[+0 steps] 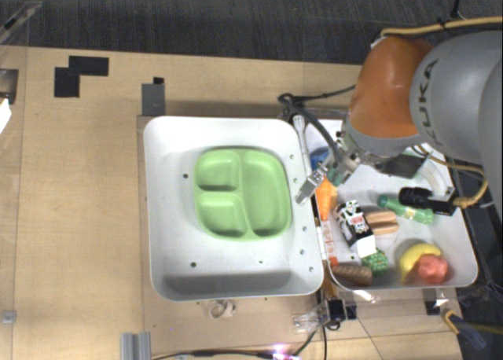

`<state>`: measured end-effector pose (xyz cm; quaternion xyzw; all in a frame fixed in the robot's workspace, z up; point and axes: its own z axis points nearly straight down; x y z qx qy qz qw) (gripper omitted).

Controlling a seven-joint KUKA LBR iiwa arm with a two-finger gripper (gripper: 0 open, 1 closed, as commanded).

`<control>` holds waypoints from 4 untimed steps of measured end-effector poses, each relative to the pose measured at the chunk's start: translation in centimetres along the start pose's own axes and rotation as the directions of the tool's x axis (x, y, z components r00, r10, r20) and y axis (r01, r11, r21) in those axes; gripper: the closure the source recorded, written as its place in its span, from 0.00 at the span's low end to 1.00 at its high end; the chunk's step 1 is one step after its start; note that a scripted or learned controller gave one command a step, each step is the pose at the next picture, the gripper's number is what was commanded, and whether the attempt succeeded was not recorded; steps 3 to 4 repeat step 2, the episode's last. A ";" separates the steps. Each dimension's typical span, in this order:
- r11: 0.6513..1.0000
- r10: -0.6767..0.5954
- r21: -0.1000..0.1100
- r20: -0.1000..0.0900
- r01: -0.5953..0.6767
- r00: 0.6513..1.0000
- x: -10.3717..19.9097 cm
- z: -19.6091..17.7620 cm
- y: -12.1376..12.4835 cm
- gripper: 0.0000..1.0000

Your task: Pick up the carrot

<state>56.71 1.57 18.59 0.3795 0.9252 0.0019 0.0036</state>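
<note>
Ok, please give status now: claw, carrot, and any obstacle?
Claw low at the bins' divider, fingers around carrot. Carrot at right bin left edge. Toy cow close beside it.

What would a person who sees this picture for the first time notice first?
The eye falls first on the green divided plate, which lies in the middle of the left bin. Next comes the big grey arm with its orange band, reaching in from the right over the right bin. Under its gripper, at that bin's left edge, shows the orange carrot, beside a crowd of small toys.
</note>
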 end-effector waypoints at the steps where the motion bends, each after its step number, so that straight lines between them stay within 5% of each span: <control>1: 1.000 0.001 0.000 0.000 -0.001 1.000 0.0 0.0 0.0 0.00; 2: 1.000 -0.007 -0.006 0.007 0.007 1.000 -0.2 -1.2 0.2 1.00; 4: 1.000 -0.007 -0.006 0.007 0.007 1.000 -0.2 -1.2 0.2 1.00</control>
